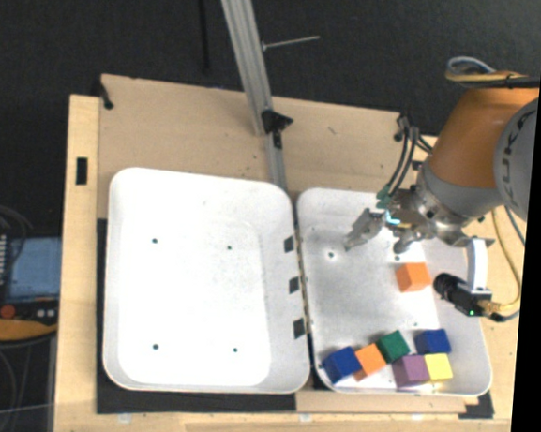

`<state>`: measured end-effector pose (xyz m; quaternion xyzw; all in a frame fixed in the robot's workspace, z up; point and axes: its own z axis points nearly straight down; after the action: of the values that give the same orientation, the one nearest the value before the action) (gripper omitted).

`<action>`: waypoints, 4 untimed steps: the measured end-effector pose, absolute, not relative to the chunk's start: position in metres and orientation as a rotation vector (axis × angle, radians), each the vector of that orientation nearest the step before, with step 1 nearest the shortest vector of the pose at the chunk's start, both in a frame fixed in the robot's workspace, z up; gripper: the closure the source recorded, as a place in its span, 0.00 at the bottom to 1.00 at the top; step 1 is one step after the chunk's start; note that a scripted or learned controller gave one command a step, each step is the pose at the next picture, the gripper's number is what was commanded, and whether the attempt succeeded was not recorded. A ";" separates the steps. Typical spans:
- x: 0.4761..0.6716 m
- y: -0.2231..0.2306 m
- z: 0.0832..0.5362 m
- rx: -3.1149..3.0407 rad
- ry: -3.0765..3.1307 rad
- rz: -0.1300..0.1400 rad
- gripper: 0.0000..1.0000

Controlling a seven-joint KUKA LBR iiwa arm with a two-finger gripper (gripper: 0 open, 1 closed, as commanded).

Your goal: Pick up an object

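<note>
Gripper over right bin, fingers spread wide, nothing held. Nearest target: orange cube nr right edge; prob. light, rigid; grasp 2 opposite flat faces.

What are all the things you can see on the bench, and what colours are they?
Bins: 2, white, side by side; left bin, right bin.
Blue blocks: 2, right bin, near edge.
Orange blocks: 2, right bin; one alone, mid-right, one in the near row.
Green block: 1, near row.
Purple block: 1, near row.
Yellow block: 1, near corner.
Arm: 1, grey and orange, from the right.
Tool: 1, above the right bin.
</note>
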<state>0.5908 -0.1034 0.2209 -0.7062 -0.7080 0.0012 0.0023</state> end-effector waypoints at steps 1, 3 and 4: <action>0.592 -0.103 0.224 -2.220 -2.223 -0.002 0.00; 0.582 -0.105 0.111 -2.222 -2.218 0.007 0.00; 0.583 -0.106 0.097 -2.225 -2.220 0.002 0.00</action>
<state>0.5832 -0.1063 0.0973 -0.7079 -0.7063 0.0005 -0.0010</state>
